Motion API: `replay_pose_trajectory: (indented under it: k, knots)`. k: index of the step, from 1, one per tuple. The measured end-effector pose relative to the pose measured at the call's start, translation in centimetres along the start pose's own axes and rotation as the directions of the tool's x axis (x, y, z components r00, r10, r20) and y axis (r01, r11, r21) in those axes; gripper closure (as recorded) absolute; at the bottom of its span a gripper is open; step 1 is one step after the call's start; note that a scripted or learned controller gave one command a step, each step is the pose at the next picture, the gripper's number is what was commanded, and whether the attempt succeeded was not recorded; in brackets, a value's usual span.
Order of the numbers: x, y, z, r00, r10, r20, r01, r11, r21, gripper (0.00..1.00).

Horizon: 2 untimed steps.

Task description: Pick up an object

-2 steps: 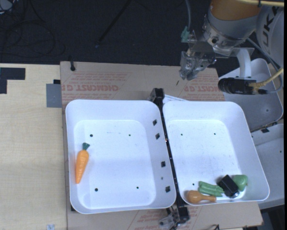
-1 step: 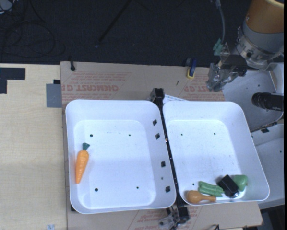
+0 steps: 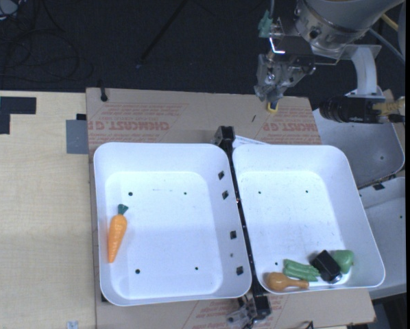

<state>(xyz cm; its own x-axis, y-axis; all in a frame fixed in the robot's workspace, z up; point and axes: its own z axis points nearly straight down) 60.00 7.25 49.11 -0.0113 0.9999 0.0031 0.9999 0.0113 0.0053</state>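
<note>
1. Bench setup: two white bins side by side on a cardboard sheet (image 3: 191, 118), black divider (image 3: 236, 211) between them. Dark floor with cables behind.
2. Gripper (image 3: 272, 98) hangs high over the cardboard behind the right bin (image 3: 301, 160), well apart from every object. Can't tell how far open it is; nothing seen held.
3. Targets: carrot (image 3: 116, 233) alone in the left bin (image 3: 157, 156), near its left wall. Right bin's near corner holds a cluster: green pod (image 3: 301, 271), black block (image 3: 326, 265), green piece (image 3: 344, 258), tan pear-shaped item (image 3: 284, 282).
4. Risks: cluster items touch, so a descent could nudge neighbours or pinch two. Both spots hug walls; finger could strike the rim.
</note>
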Motion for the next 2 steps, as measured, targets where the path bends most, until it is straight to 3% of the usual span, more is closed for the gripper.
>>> replay_pose_trajectory:
  k: [1, 2]
  knots:
    - [5.5, 4.6, 2.8, 1.0, 0.006, 0.003, -0.006, 1.0, 0.01, 1.0]
    - [2.2, 4.0, 13.7, 1.0, 0.014, 0.007, -0.014, 1.0, 0.019, 1.0]
